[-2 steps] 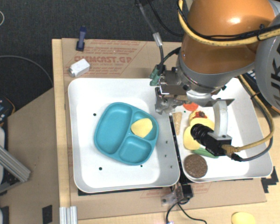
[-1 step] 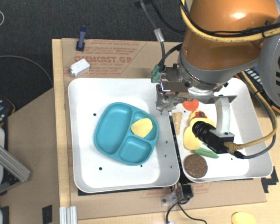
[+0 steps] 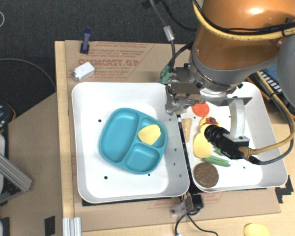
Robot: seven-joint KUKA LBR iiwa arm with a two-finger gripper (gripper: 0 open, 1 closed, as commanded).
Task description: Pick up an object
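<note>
Hovering at the seam where the two white bins meet, the pincer (image 3: 177, 104) hangs under the grey and orange wrist; whether it is open or closed cannot be told, and nothing shows in its grasp. Just beside it, in the right bin (image 3: 265, 176), lie a red-orange disc (image 3: 201, 109) and a pale beige stick (image 3: 187, 128). Further down that bin are a yellow pear-shaped piece (image 3: 200, 145), a green pod (image 3: 218, 161) touching its lower edge, and a brown round patty (image 3: 205, 174) near the front rim. The left bin (image 3: 88, 181) holds a teal divided plate (image 3: 119, 140), and a yellow lump (image 3: 149, 134) rests in the plate's upper right compartment.
</note>
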